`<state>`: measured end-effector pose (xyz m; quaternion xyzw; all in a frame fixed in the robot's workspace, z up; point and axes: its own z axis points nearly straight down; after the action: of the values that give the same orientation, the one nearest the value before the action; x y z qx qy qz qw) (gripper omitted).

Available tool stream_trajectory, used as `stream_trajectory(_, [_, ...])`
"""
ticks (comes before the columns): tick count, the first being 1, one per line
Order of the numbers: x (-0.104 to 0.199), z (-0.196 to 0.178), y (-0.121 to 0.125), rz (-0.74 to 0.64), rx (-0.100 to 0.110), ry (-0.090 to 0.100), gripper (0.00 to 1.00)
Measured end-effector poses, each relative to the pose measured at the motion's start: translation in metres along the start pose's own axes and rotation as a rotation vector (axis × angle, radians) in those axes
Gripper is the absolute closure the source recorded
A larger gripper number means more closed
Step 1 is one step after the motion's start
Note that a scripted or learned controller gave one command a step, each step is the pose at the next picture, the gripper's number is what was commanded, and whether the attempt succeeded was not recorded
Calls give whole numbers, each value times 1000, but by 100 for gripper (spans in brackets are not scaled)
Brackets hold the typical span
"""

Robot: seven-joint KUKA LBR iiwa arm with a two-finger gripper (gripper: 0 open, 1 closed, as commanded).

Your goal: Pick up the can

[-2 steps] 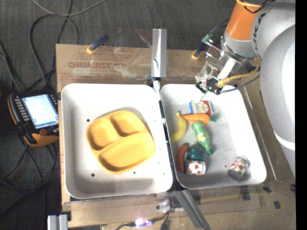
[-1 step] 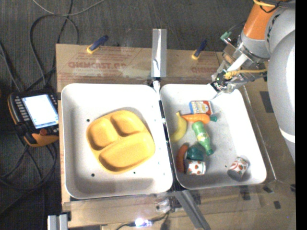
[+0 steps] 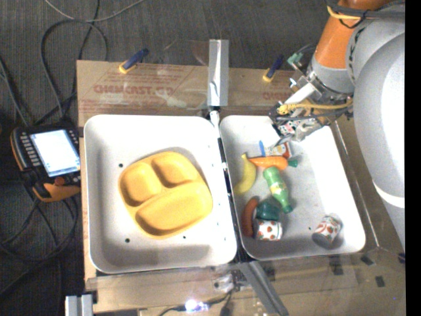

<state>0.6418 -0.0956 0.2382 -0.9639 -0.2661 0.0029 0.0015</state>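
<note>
Two small white cans with red-brown print lie in the right bin. One can sits near the front, beside a dark teal object. The other can lies tilted in the front right corner. My gripper hangs over the back of the right bin, well behind both cans and above a small orange and white carton. Nothing shows in its grasp.
The right bin also holds a yellow banana, an orange carrot, a green bottle and a brown sausage. A yellow divided plate lies in the left bin. The grey arm fills the right side.
</note>
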Motion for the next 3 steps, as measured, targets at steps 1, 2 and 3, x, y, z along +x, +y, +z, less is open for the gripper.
stream_trajectory(1, [-52, 9, 19, 214, 0, -1, 100])
stream_trajectory(2, [-21, 7, -17, 335, 1, 1, 100])
stream_trajectory(3, [-15, 7, 25, 321, -1, 0, 100])
